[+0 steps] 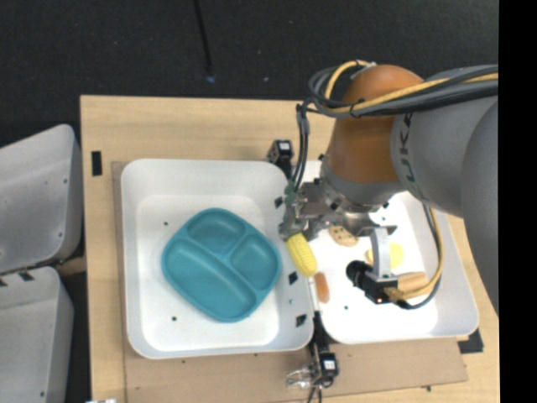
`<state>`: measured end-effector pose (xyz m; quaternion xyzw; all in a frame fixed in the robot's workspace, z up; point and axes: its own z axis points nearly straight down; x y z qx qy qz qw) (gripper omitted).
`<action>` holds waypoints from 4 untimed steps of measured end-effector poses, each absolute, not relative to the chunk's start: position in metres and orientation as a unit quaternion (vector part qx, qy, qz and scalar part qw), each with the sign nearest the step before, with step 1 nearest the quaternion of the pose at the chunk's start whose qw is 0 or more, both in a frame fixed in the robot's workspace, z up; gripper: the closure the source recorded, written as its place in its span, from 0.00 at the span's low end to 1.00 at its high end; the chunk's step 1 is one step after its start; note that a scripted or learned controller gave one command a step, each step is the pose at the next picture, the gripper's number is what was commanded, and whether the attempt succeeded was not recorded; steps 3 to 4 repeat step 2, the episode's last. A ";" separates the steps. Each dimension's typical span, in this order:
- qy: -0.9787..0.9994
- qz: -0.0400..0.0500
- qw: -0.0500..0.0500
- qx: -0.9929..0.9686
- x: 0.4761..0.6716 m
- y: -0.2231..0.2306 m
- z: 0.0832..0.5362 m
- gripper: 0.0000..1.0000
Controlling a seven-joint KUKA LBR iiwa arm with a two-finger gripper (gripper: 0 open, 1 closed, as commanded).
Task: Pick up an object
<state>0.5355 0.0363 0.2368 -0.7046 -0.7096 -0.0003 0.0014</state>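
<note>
The gripper (298, 225) hung low over the right bin's (436, 317) left edge, just above a yellow corn cob (302, 253). Whether it held the cob could not be told; the pick looked unfinished.

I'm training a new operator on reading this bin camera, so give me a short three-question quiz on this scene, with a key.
1. True or false: the blue divided plate lies in the left bin.
2. Which item lies nearest the wall between the bins? A) the corn cob B) the cracker C) the plate
3. Fill in: the small orange sausage lies in the ____ bin.

Key: 1 true; 2 A; 3 right.
</note>
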 end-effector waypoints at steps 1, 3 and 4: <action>-0.710 0.000 0.002 -0.704 0.513 0.085 0.239 1.00; -0.708 0.000 0.001 -0.707 0.514 0.082 0.240 0.00; -0.708 0.000 0.001 -0.707 0.514 0.082 0.240 0.00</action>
